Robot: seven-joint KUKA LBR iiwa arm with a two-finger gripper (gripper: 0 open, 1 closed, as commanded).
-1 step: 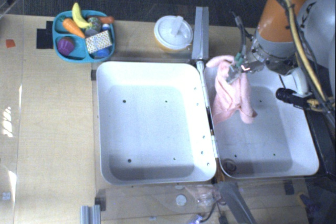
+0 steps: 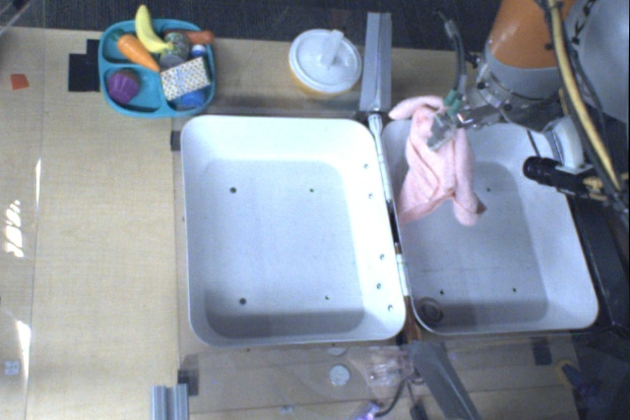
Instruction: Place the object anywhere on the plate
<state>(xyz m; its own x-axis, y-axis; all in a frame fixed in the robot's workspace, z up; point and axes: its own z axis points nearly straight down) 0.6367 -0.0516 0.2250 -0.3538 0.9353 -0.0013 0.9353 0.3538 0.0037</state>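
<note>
A pink cloth (image 2: pixel 433 177) hangs crumpled over the upper left part of the right bin (image 2: pixel 522 261), its top bunched up at my gripper (image 2: pixel 451 121). The gripper is shut on the cloth's upper edge and holds it above the bin floor, with the lower folds drooping toward the bin's left wall. The plate (image 2: pixel 102 74) is a blue compartment dish far to the left on the bench, beyond the left bin's back left corner. It carries toy food, among them a banana (image 2: pixel 150 30) and a carrot (image 2: pixel 136 50).
The left bin (image 2: pixel 285 231) lies between the cloth and the plate. A white lidded cup (image 2: pixel 325 62) stands behind it, next to a grey metal post (image 2: pixel 374 64) between the bins. A black patch (image 2: pixel 83 71) sits left of the plate.
</note>
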